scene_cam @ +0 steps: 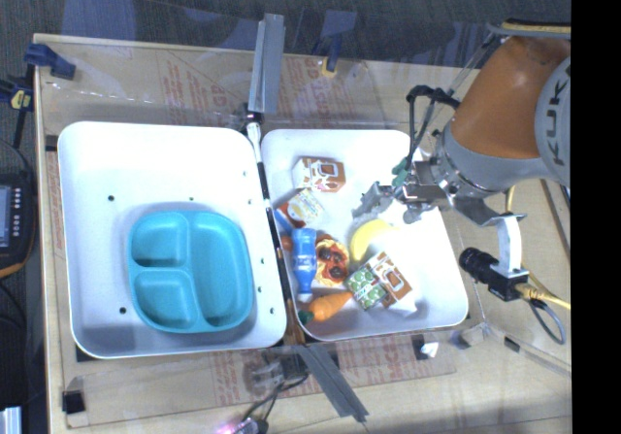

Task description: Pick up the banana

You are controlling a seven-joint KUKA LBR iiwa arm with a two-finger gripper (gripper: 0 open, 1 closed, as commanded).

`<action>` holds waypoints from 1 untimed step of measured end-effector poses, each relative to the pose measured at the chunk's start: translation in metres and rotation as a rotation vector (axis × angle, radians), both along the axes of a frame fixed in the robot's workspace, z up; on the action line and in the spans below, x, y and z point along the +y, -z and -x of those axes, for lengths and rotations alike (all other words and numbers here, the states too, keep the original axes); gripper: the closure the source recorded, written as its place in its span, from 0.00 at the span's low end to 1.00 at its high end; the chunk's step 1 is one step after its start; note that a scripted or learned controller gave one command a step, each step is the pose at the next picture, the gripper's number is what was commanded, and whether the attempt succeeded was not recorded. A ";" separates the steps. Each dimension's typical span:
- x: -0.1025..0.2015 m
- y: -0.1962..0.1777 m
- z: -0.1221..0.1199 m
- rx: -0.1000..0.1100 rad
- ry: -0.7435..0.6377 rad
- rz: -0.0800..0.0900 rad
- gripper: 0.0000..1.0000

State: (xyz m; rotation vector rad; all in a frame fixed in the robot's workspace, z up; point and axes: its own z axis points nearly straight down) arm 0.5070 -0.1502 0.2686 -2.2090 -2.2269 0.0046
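Fingers (388,197) seemingly just above banana (365,236); right bin (437,267)

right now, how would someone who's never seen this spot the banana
Look in the right-hand white bin, the crowded one. Just below the gripper lies the banana, the one plain yellow curved thing, with printed cartons and an orange carrot near it.

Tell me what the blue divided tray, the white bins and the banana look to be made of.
Blue divided tray: likely moulded plastic, smooth with rounded compartment edges and a soft sheen.
White bins: probably thin formed plastic, uniform white, rounded corners, slightly glossy.
Banana: looks like a toy, plain even yellow and smooth, probably plastic; too small to be sure.
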 end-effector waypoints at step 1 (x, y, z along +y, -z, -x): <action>-0.034 0.089 -0.040 0.001 -0.047 0.000 0.00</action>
